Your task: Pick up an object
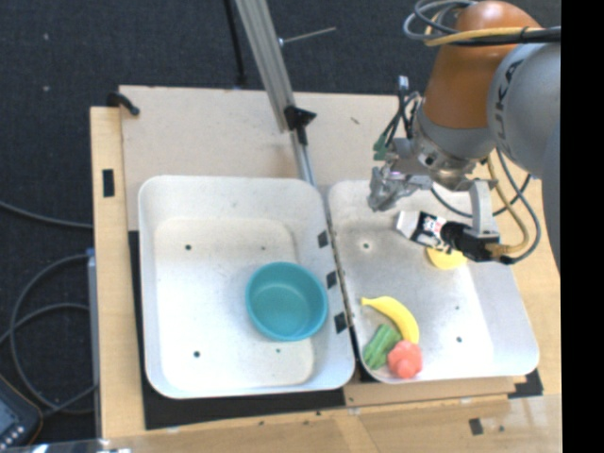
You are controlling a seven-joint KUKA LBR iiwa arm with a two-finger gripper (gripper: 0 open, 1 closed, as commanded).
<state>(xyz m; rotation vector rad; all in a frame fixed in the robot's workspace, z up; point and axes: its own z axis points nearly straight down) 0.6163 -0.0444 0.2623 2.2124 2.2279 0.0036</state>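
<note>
On the left, the counter [109, 253] carries a shallow white left bin [165, 206], and a teal bowl [286, 300] sits upright toward its near right part, close to the divide between the two bins. A slanted metal post [269, 55] rises from the far side of the counter, ending just beyond the point where the bins meet.

Right of the divide lies the right bin [491, 343]. At its near left corner three items are grouped: a yellow banana [396, 315], a green piece [380, 345] just beside it on the near side, and a red piece [406, 360] touching the green one on its right. A further yellow object [447, 257] rests toward the far right of this bin, partly covered by the arm's fittings.

Over the far left part of the right bin hangs the claw [384, 193], well apart from the banana group. Whether its fingers are spread or closed cannot be told; nothing is seen between them.
</note>
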